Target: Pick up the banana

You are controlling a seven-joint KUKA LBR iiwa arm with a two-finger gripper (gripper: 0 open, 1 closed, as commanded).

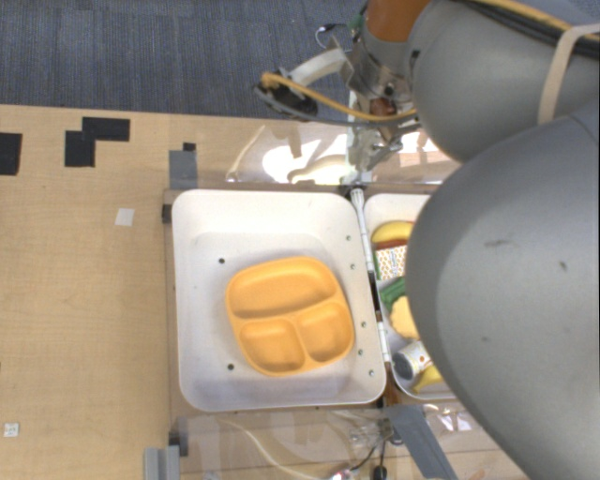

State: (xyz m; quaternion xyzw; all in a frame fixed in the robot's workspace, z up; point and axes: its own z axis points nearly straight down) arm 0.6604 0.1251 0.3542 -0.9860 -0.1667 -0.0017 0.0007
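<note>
A yellow curved shape that looks like the banana [394, 231] lies at the back left of the right bin [367, 246], largely covered by the arm. The gripper [362, 157] hangs below the orange-banded wrist [394, 14], over the back rim where the two bins meet. It is above and behind the banana, apart from it, with nothing visibly in it. The grey arm hides most of the right bin.
An orange divided plate [289, 314] lies in the left bin [202, 281]. Along the right bin's left wall sit a patterned red item [390, 259], a green piece [392, 290], a yellow round fruit [403, 319], a silver can [411, 360] and another yellow piece [428, 378].
</note>
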